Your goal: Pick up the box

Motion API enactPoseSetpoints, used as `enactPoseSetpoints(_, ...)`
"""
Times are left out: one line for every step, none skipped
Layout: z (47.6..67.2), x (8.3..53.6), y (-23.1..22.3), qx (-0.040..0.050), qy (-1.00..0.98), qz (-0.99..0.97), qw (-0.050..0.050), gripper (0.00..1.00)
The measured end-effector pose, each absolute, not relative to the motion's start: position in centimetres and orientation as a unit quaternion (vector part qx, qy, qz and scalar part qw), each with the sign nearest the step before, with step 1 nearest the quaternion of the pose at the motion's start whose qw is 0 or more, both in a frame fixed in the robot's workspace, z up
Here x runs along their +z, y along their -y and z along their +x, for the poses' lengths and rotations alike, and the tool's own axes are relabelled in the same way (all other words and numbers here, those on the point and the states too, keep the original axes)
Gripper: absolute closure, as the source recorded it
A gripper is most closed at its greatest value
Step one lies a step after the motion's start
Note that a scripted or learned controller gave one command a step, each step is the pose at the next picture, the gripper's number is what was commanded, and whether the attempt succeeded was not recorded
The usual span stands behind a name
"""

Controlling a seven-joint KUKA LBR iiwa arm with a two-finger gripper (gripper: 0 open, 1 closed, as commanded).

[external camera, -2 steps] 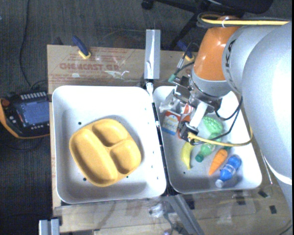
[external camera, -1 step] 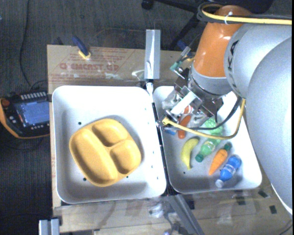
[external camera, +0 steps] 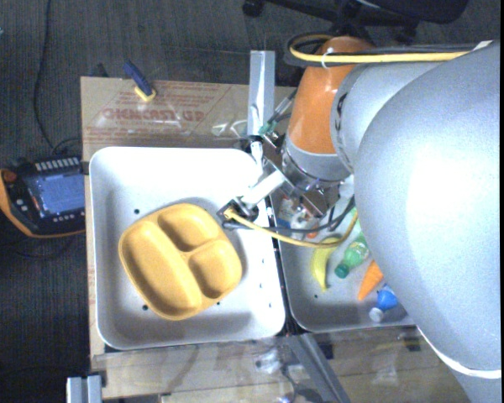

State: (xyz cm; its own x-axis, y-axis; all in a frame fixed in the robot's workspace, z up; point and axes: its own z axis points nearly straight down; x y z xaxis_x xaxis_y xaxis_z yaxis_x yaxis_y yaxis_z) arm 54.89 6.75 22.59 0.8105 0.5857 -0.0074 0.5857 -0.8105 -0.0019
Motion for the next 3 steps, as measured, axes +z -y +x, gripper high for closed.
enactPoseSetpoints(63.3, 18.2, -6.3, -0.003, -0.235, 0.972, 0.001, 0.0)
enactPoseSetpoints(64.1, 22.8, -2.4, -0.0028, -0.121, 0.993, -0.001, 0.0)
enactPoseSetpoints(65.1, 19.3, -4.3, -0.0028, -0.1, 0.995, -0.001, 0.0)
